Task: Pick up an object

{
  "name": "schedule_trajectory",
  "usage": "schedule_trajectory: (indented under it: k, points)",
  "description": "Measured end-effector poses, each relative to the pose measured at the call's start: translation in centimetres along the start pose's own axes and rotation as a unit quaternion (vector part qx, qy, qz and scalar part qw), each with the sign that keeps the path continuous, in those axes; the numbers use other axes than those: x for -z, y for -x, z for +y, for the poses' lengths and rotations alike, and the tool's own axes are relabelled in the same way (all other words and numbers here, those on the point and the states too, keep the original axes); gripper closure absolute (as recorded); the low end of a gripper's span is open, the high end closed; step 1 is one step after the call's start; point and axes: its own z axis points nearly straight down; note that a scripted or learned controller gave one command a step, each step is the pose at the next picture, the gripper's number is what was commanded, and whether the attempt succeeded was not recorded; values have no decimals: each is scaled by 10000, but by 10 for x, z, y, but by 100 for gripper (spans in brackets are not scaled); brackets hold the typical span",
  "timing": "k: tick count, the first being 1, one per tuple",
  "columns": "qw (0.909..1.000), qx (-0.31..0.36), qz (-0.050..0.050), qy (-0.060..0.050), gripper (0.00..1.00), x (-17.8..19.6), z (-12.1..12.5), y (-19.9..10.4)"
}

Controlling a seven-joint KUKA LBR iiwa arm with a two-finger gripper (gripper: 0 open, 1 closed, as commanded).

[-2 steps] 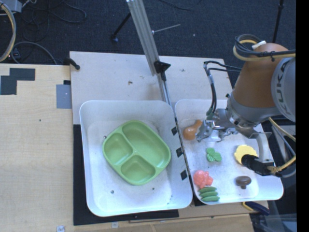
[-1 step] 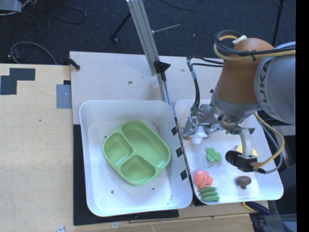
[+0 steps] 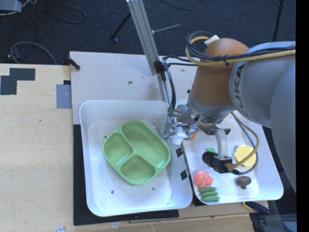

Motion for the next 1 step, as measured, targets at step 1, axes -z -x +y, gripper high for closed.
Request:
schedule_trajectory:
  k: [1]
  points:
    - [10000,-9,-6,6,100,-4,15,-39]
